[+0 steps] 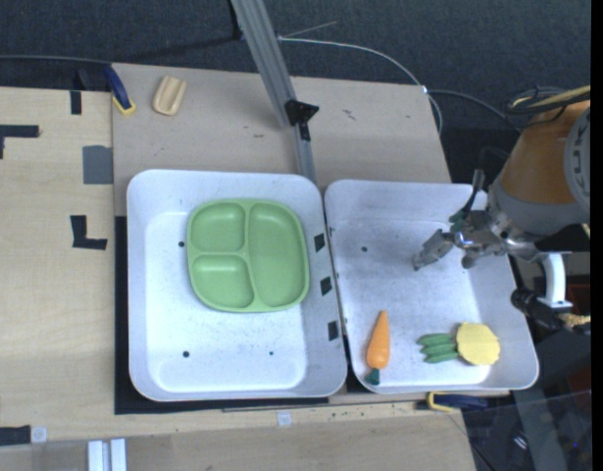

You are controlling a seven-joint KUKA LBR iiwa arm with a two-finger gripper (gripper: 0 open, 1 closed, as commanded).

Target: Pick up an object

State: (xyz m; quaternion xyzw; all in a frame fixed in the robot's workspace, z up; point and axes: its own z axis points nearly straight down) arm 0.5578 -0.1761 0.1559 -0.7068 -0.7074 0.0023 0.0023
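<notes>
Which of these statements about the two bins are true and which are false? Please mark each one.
1. The green plate lies in the left bin. True.
2. The carrot lies on the green plate. False: it lies in the right bin, near its front edge.
3. The tool is over the right bin. True.
4. The tool holds the carrot. False: the carrot lies on the bin floor, apart from the tool.
5. The yellow toy lies in the right bin. True.
</notes>
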